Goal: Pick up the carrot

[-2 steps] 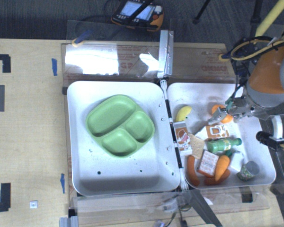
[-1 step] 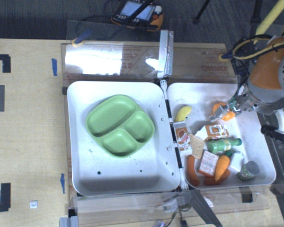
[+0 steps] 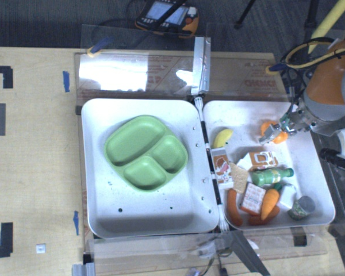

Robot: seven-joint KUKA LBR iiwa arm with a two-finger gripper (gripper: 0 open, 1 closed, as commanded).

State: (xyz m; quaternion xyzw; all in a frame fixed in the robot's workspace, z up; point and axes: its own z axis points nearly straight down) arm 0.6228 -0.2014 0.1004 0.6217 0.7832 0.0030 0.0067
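The carrot [image 3: 269, 203] is orange and tapered. It lies near the front of the right bin [image 3: 325, 180], between a small red-and-white carton [image 3: 253, 198] and a grey lump [image 3: 301, 207]. My gripper [image 3: 283, 126] is low over the far right part of that bin, well behind the carrot. It is right at a small orange object [image 3: 268, 130], and orange also shows just beneath it. The view is too small to tell whether that object is held.
A green divided plate [image 3: 146, 152] lies in the left bin [image 3: 98, 211]. The right bin also holds a yellow lemon [image 3: 222, 137], a green bottle [image 3: 269, 177], a red sausage [image 3: 233, 207], a cracker [image 3: 240, 177] and two small cartons [image 3: 220, 164] [image 3: 263, 158].
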